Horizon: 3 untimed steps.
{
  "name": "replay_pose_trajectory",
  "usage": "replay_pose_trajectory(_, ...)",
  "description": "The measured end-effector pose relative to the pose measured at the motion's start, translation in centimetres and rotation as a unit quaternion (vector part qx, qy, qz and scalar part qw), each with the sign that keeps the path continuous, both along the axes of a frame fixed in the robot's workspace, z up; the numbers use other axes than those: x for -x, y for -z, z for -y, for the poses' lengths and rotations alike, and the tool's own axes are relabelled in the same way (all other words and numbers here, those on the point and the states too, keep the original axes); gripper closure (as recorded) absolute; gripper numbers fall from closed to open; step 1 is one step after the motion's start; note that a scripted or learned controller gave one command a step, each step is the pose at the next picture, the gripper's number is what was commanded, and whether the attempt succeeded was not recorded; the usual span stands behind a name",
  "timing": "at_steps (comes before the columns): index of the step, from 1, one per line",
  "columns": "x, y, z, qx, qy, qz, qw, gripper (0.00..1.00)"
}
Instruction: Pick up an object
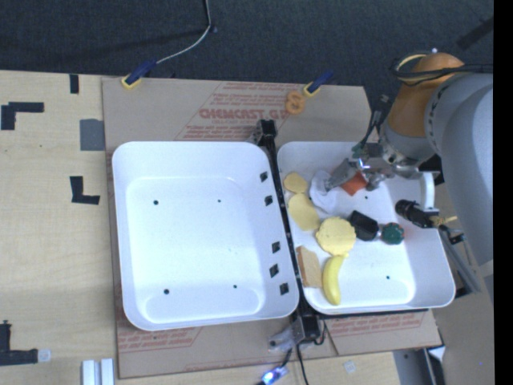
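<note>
From above, the arm (449, 119) reaches into the right bin (417, 283), and its jaws (358, 175) hang over the bin's far part; whether they are open or closed I cannot tell. An orange-red block (353, 186) lies just below them, touching a crumpled white piece (325, 195). The bin also holds three yellow round pieces (335, 235), one banana (331, 279), one tan cracker (309, 265), one black piece (363, 224) and one green knob (392, 233). The left bin (192, 231) sits beside it on the tabletop (48, 215).
</note>
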<state>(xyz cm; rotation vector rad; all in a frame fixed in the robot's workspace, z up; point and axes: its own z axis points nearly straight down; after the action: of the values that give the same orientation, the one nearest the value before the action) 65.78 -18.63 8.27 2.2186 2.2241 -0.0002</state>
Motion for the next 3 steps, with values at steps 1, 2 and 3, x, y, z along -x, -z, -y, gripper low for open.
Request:
replay_pose_trajectory(1,-1.1,-0.2,-0.1,-0.0001,0.000,0.000,1.0000,0.00)
replay_pose_trajectory(2,-1.1,-1.3,-0.2,-0.0005,-0.001,-0.002,1.0000,1.00)
replay_pose_trajectory(3,-1.3,-14.8,4.0,0.0035,0.002,0.007,1.0000,1.00)
